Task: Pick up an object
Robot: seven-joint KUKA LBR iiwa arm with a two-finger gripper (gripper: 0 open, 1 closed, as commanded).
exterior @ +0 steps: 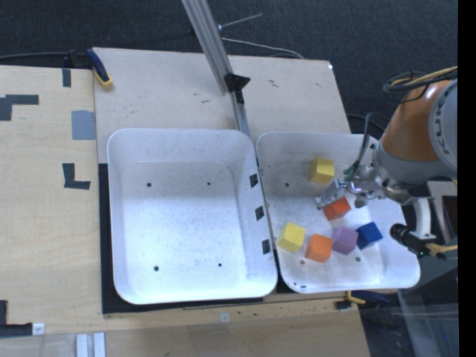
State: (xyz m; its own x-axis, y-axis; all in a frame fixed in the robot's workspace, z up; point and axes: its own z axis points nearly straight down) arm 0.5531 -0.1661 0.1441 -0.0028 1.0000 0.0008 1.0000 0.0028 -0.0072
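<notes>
Your claw (336, 198) sits low in the right-hand bin (297, 277), its metal tips right at the top edge of the red-orange block (338, 209); you cannot tell from this slanted look down whether it is released or clenched, nor whether that block is truly between the tips or merely touched by them. The block lies just under the claw, tilted so one corner points toward the bin's near wall; it is cube-like, so no long axis stands out. Up and slightly left of the claw rests a yellow block (322, 170), apart from it. Below the claw, past the red-orange block, a purple block (344, 239) touches an orange block (319, 248) on its left, and a second yellow block (292, 236) lies further left, near the wall between the bins. A blue block (369, 234) sits down and to the right of the claw. Well off to the claw's left you see the left-hand bin (119, 222). Behind the claw, the grey arm with its orange band (413, 129) reaches in from the right.
</notes>
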